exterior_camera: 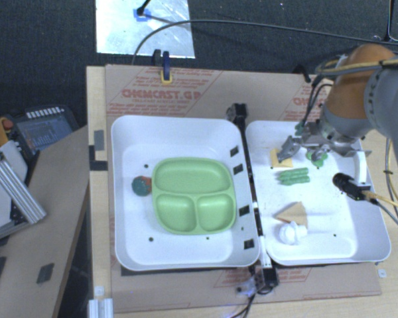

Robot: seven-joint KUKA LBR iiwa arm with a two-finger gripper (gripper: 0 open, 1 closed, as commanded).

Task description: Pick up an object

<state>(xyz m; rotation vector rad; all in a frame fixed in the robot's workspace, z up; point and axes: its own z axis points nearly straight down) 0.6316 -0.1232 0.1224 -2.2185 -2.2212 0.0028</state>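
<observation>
Camera view: grey two-finger gripper (297,144) low over the right white bin (371,240), at the bin's 11 o'clock; finger opening cannot be told. Yellow wedge-shaped piece (279,158) just beside it at 7 o'clock. Green ridged plastic bean pod (292,175) at 6 o'clock. Tan triangular slice (292,212) and small white rounded object (290,233) farther toward 6. Left white bin (129,138): green three-compartment plastic plate (193,195), small dark teal ball (142,186) touching its 9 o'clock rim.

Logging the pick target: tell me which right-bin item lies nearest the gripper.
The yellow piece at the gripper; the green ridged piece and tan wedge lie nearer the camera.
</observation>
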